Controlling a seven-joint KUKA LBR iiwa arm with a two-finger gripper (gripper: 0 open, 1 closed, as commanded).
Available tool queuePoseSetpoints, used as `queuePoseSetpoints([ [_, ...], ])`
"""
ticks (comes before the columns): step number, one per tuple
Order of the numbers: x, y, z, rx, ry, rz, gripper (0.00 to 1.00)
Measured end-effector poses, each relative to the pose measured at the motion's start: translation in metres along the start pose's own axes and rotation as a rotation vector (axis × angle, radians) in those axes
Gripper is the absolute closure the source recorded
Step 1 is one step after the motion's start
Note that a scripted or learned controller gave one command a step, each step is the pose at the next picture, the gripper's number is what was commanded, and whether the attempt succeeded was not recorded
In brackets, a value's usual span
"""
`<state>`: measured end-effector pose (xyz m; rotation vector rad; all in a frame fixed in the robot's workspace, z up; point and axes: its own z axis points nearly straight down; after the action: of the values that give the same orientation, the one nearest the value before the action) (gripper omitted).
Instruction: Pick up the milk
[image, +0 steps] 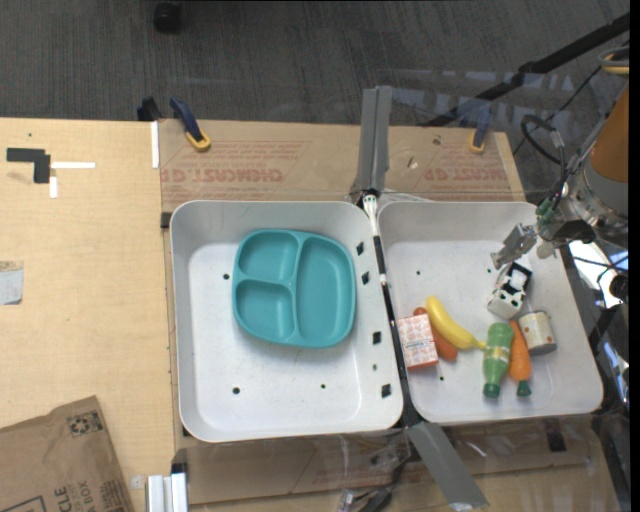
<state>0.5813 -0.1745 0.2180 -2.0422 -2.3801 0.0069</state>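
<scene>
The milk (509, 290) is a small white carton with black patches. It lies tilted in the right bin (440, 250), toward its right side. My gripper (519, 243) hangs just above and behind the carton, at the end of the arm that reaches in from the right. I see nothing held in it, and the carton rests on the bin floor.
Near the milk lie a banana (448, 322), a red-orange carton (417, 340), a green bottle (497, 360), a carrot (520, 356) and a small can (538, 331). A teal divided plate (295, 288) sits in the left bin (200, 330). A metal divider (374, 150) runs between the bins.
</scene>
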Motion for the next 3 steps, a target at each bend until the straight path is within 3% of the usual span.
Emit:
queuePoseSetpoints([
  [1,-0.036,-0.006,0.098,-0.029,-0.016,-0.085,0.00],
  [2,-0.043,0.025,0.110,-0.030,-0.020,-0.156,0.00],
  [3,-0.046,0.031,0.093,-0.048,-0.032,-0.156,1.00],
])
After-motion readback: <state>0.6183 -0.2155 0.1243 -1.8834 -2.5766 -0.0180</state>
